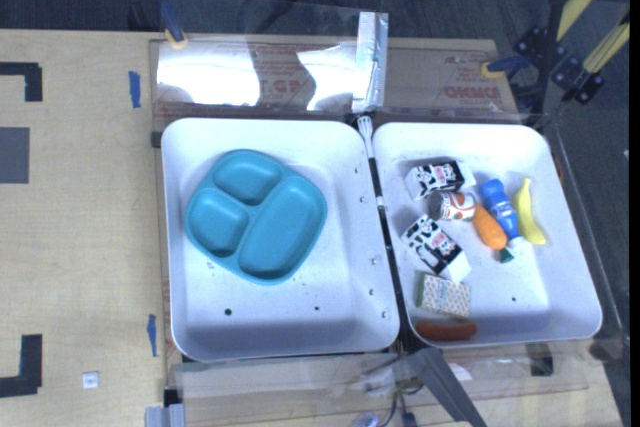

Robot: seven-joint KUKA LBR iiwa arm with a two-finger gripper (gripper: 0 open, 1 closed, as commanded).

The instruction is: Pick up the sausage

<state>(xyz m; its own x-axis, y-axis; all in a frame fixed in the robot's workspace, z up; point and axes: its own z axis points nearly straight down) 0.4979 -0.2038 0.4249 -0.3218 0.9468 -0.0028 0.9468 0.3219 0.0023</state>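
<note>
Wooden counter carries two white bins side by side. Sausage lies at 6 o'clock in the right bin, against the near wall, long axis running 9 to 3. Patterned packet sits just beside it at 12 o'clock; carrot, banana and cartons lie farther off. Left bin holds a blue divided plate. Hand state: cannot tell; its bearing from the sausage is likewise undetermined.

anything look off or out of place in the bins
The sausage lies tight against the near wall of the right bin, apart from the other items grouped mid-bin. Nothing looks spilled or damaged.
</note>
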